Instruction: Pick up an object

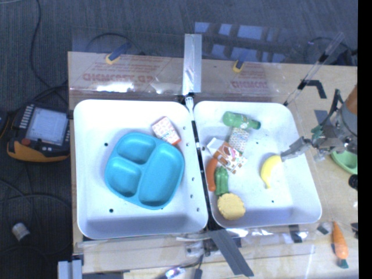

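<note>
A: Item one, nearest the gripper?
B: Banana, yellow, lying in the right bin, just left of the finger tip and below it. Whether tip and banana touch cannot be told.

A: Finger state?
B: Cannot tell; nothing is seen between them.

A: Other stock, placed from the banana?
B: Left of it, a patterned packet. Up-left, a green bottle near the bin's far wall. Further left, an orange carrot beside a green vegetable. Down-left, a round yellow piece.

A: Beyond that?
B: Well left, the left bin holds a blue divided tray and a small red-checked packet at the tray's upper edge.
</note>
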Action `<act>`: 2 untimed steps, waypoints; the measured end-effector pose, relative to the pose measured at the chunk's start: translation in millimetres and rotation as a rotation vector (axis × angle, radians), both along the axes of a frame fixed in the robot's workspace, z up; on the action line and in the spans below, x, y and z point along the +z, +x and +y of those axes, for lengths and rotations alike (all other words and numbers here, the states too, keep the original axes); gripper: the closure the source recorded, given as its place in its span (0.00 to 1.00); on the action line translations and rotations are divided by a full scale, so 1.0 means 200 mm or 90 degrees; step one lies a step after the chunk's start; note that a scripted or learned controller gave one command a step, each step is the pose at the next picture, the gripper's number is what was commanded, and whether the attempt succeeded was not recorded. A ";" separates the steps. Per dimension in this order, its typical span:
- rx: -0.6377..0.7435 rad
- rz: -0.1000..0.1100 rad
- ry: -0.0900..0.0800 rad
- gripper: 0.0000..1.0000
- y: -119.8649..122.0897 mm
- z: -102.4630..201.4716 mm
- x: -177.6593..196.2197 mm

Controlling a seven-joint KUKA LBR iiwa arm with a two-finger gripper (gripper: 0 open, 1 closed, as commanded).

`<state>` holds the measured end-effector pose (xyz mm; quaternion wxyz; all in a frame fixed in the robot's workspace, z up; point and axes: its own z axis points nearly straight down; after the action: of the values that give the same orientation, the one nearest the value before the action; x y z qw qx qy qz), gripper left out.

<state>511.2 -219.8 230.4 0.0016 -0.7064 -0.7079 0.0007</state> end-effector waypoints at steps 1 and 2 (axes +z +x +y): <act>0.155 -0.003 0.004 0.00 0.12 0.02 -0.64; 0.155 -0.003 0.004 1.00 0.12 0.02 -0.60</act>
<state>536.0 -216.3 110.1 0.0024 -0.6151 -0.7885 -0.0030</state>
